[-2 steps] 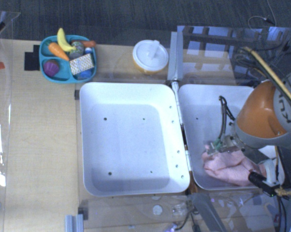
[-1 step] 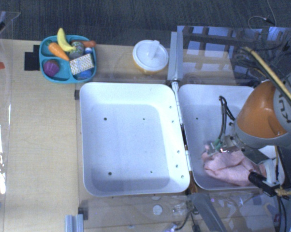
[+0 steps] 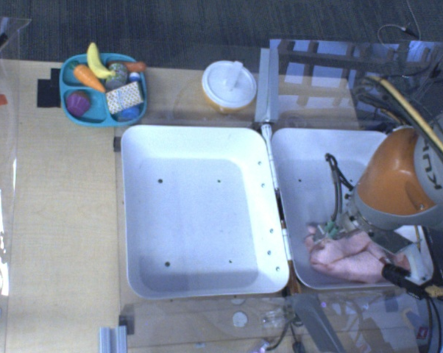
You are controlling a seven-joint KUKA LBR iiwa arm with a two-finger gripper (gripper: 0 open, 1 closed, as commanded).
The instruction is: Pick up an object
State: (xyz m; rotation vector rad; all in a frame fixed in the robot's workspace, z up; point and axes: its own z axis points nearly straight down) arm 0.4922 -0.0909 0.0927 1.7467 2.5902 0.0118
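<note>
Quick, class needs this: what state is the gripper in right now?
Gripper: low in the right bin, right at the pink object; cannot be told whether open, closed or holding.

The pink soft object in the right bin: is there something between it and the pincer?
Nothing visible. The pincer is right at the upper left end of the pink soft object in the right bin.

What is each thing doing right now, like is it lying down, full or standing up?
Pink soft toy: lying in the right bin's near corner, under the arm.
Right bin: holding the toy.
Blue tray: full of toy food.
Banana: lying on the tray's far edge.
White lidded cup: upright, lid on.
</note>
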